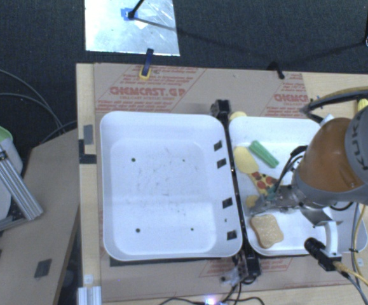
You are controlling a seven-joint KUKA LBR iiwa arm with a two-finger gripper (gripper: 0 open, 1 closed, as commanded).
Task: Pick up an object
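grey arm (342,164) over right bin (285,127); fingers (267,196) state unclear; cardboard-topped bench (190,88), dark floor.

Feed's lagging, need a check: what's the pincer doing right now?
Pincer: low in the right bin, by the patterned toy; state cannot be told.

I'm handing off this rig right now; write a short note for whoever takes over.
Gripper: low in the right bin, over its left part; finger state can't be read, nothing visibly held.
Things, all in the right bin: green block toward the back, yellow piece beside it, patterned item at the gripper, tan bread-like slice near the front.
Done: no pick confirmed.
Left: grasp one object and lift it.
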